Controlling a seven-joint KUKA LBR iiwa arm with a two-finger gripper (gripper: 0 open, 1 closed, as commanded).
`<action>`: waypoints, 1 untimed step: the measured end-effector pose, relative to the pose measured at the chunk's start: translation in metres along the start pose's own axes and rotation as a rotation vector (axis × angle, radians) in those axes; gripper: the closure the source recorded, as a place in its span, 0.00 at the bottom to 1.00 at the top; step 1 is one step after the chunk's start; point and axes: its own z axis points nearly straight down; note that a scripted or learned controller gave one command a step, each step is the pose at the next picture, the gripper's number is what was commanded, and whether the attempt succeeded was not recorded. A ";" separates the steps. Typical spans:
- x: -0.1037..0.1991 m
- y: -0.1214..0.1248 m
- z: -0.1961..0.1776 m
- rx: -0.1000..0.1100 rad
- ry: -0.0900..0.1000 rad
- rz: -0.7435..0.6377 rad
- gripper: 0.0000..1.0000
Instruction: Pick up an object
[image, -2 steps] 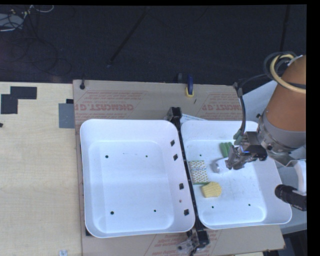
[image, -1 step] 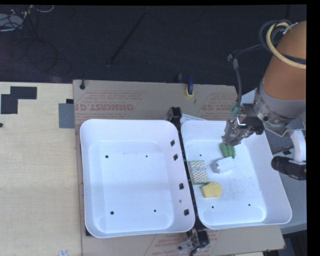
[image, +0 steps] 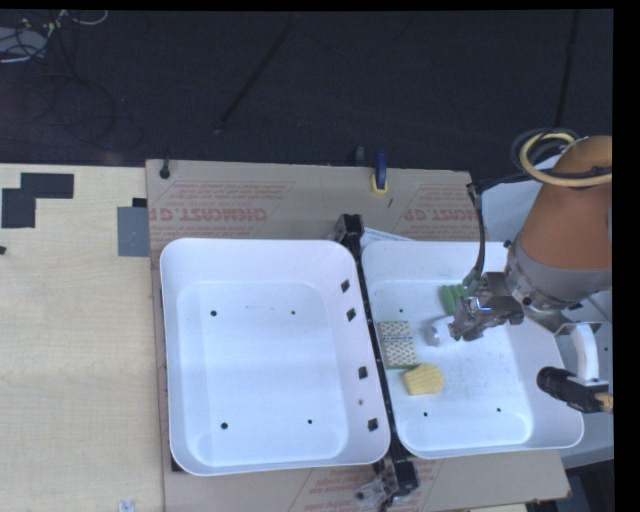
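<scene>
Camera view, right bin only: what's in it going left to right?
Patterned grey pad → yellow chunk → green object → tool. The green object is partly hidden behind the tool, and I can't tell what it is.

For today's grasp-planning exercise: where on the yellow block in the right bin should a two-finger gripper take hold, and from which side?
Grip the yellow block across its short width, near the middle, coming straight down from above. It looks to lie flat on the right bin's floor, apart from the patterned pad, with bare floor on both long sides for the fingers. The gripper sits above and right of it.
</scene>
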 end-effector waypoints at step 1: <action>0.062 0.010 -0.095 -0.020 0.002 -0.013 1.00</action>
